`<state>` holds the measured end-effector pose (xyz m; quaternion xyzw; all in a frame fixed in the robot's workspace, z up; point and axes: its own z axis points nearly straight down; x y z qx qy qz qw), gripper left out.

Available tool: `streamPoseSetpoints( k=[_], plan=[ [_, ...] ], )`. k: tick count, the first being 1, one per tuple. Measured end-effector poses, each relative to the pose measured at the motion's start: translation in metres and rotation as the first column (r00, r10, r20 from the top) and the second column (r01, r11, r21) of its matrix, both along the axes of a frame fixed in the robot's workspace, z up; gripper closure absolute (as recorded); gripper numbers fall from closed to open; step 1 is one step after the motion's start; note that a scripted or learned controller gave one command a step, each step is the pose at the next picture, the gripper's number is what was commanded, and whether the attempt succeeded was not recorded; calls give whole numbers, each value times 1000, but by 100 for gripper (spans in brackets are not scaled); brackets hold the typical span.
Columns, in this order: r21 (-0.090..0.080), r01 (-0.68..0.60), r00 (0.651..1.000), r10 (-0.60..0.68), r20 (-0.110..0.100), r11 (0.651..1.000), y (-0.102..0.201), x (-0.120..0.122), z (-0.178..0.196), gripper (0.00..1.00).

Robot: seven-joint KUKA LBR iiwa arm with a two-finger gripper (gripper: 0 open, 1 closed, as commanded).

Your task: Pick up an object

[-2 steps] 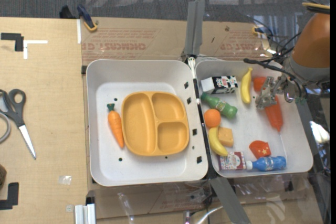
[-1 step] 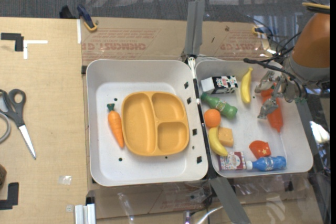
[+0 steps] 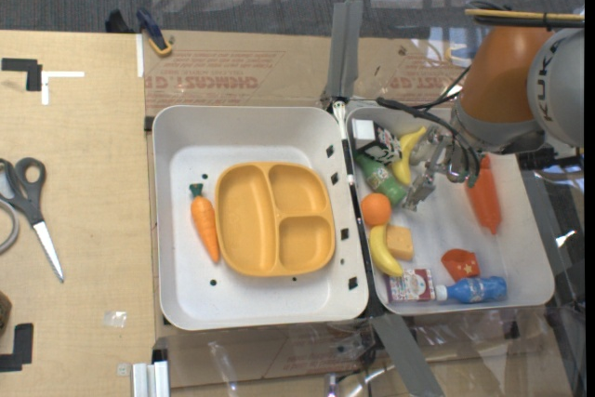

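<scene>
My gripper [image 3: 437, 179] hangs over the upper middle of the right bin [image 3: 535, 237], open, with nothing between its fingers. Just left of it lie a small yellow banana [image 3: 406, 153] and a green object [image 3: 383, 179]. An orange [image 3: 376, 208] sits below those. To the gripper's right lies a long red-orange piece [image 3: 484, 196]. Nearer the front are a second banana [image 3: 382, 251], a yellow block [image 3: 401, 243], a red piece [image 3: 460, 263], a blue-capped bottle [image 3: 474, 290] and a small printed box [image 3: 410, 285].
The left bin [image 3: 177, 228] holds a yellow divided plate [image 3: 274, 217] and a toy carrot [image 3: 204, 223]. Scissors [image 3: 33, 209] lie on the bench at far left. The bins' inner walls meet around x 375. The arm's orange band [image 3: 507, 74] looms over the right bin's back edge.
</scene>
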<state>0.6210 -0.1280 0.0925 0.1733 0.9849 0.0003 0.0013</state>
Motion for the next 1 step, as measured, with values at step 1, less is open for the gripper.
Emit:
streamPoseSetpoints(
  k=[1],
  plan=[
    [0,107,994,-107,-2,994,-9,-88,-1,0]
  ],
)
